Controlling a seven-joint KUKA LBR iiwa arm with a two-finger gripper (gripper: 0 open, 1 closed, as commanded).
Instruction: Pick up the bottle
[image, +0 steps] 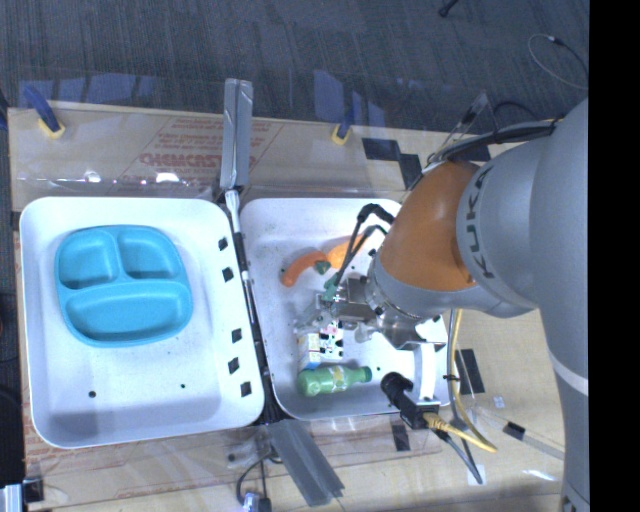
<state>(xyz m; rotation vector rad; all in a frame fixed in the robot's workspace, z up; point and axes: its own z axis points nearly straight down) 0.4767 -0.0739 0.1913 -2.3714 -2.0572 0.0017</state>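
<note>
Two white bins side by side on the bench. Left bin (60, 400) holds a blue 3-compartment tray (124, 282), lying flat toward its upper half. Right bin (262, 290) has the clutter and the arm.

Green bottle (335, 379) lies on its side near the front wall of the right bin, lengthwise L-R, yellowish label round its middle; label text too small to read. Just above it, nearly touching, a small white carton (324, 345) w/ red and dark print, unreadable. Further back in the same bin, an orange carrot-like item w/ green end (310, 264), partly behind the cables.

KUKA arm (500, 230) comes in from the right; "KUKA" reads vertically on the grey link beside the orange band. Gripper (345, 305) sits low over the middle of the right bin, above the carton and apart from the bottle. Can't tell how its jaws stand: metal parts and cables mask them. Nothing visibly between them.

Bench paper behind the left bin shows faint red print, upside down, not legible. Blue tape bits along the back edge.
</note>
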